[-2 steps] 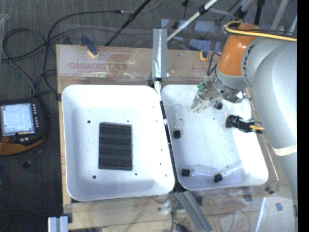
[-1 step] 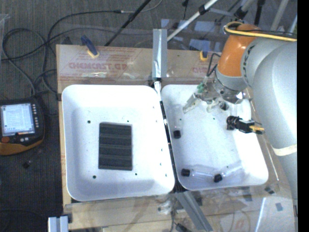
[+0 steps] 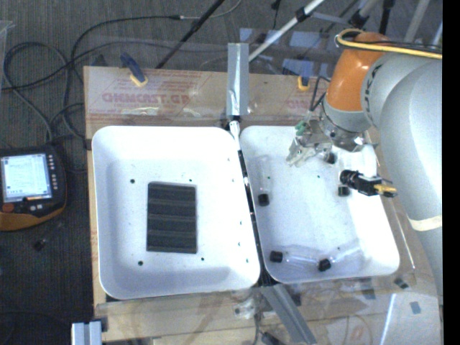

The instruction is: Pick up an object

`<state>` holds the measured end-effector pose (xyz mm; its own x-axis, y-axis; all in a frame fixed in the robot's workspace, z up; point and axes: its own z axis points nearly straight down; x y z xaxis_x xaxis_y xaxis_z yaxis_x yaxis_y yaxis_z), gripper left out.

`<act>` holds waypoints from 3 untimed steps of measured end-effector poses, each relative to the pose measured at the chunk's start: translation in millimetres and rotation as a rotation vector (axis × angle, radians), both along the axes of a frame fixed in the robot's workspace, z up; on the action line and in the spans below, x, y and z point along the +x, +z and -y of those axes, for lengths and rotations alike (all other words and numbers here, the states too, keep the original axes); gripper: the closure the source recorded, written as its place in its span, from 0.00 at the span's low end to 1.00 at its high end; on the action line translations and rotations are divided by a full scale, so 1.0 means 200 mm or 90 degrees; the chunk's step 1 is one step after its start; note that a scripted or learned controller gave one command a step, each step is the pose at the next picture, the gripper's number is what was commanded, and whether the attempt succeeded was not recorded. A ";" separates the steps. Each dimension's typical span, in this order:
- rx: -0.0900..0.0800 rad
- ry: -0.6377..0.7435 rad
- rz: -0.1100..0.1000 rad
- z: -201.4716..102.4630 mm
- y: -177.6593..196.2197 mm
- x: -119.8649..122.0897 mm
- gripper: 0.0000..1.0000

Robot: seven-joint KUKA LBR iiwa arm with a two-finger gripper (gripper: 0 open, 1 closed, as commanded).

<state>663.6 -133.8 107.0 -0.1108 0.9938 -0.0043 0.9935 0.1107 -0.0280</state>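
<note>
My gripper (image 3: 305, 149) hangs over the far part of the right bin (image 3: 374, 264), below the orange wrist band. Nothing shows in its grasp. In that bin a small black piece (image 3: 263, 199) lies near the left wall. Along the near wall lies a clear plastic thing (image 3: 305, 255), with a small black piece (image 3: 275, 256) at its left end and another (image 3: 324, 264) close by. A black ribbed rectangular pad (image 3: 172, 218) lies flat in the middle of the left bin (image 3: 108, 264).
The two bins meet at a central divider (image 3: 246, 192). A metal post (image 3: 236, 77) stands behind it. A handheld control pendant (image 3: 29, 185) and cables lie on the floor to the left. The arm's grey body (image 3: 413, 135) covers the right bin's right side.
</note>
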 end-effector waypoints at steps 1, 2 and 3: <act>0.000 0.000 0.000 0.00 0.00 0.00 0.00; 0.000 -0.015 0.025 -0.15 -0.08 -0.18 0.00; 0.002 -0.015 0.027 -0.16 -0.03 -0.17 1.00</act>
<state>629.7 -102.5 101.6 -0.0865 0.9962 -0.0054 0.9961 0.0866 0.0149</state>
